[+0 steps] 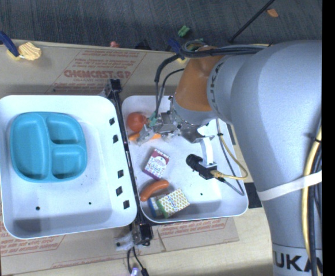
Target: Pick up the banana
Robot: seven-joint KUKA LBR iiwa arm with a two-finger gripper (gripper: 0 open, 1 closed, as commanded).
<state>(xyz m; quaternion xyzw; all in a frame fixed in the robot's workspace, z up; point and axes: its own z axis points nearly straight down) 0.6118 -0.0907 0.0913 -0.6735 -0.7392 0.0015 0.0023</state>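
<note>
As my grey arm (271, 114) reaches in from the right, its bulk covers the right side of the desk (69, 59), whose top is a brown sheet printed in red. The orange band (195, 88) above my wrist sits over the far edge of the right bin (228, 203), and a bundle of cables runs along the wrist there.

Two shallow white bins lie side by side on the desk, touching along a black seam. The left bin (98, 197) holds a blue divided plate (48, 146), lying flat towards its far left part.

My claw (155, 126) hangs low over the far left corner of the right bin. Whether it is released or clenched I cannot tell, as the wrist and cables blur into it. Just beside it, to its left, sits a round red-orange fruit (136, 120), with a small orange scrap (133, 136) just below that.

Nearer the middle of the right bin lies a small pink and white box (156, 164), tilted. Towards the near left corner are an orange-red sausage-shaped thing (154, 188) and, touching it, a patterned packet (172, 202). A black plug (197, 165) on a yellow lead hangs over the bin's right part.

Where the banana lies I cannot tell; nothing near my claw reads clearly as one.
</note>
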